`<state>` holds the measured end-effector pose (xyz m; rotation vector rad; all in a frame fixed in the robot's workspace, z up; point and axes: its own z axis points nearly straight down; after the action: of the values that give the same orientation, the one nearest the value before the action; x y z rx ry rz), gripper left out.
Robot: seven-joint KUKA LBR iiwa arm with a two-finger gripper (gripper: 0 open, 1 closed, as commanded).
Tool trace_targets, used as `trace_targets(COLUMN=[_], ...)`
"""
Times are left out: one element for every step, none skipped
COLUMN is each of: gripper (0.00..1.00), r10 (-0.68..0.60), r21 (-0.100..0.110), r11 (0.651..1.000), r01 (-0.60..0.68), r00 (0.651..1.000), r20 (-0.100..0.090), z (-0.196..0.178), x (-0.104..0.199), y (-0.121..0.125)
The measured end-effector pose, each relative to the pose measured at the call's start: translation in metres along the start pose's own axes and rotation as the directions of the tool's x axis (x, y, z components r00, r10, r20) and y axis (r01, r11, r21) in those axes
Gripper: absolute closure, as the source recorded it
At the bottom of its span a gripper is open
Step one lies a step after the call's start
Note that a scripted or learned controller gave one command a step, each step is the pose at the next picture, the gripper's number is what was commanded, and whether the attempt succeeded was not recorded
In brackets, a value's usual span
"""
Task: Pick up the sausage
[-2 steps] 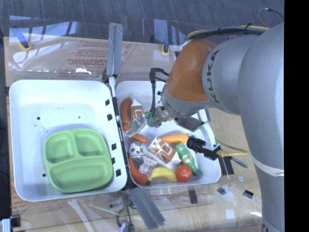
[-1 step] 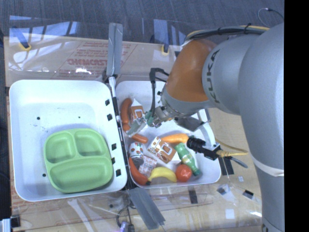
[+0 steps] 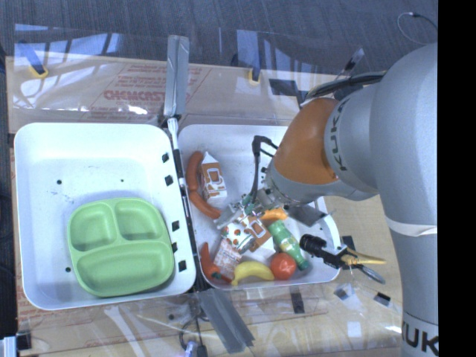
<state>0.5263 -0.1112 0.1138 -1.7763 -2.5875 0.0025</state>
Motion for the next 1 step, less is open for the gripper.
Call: trace_targets(gripper=[0.00], r10=[0.083], r21=[-0.002], r11=[0.997], r01=[-0.083], r00=[0.997], r20=[0.000], z=[0.0215], x=[-0.0191], y=[0.0504])
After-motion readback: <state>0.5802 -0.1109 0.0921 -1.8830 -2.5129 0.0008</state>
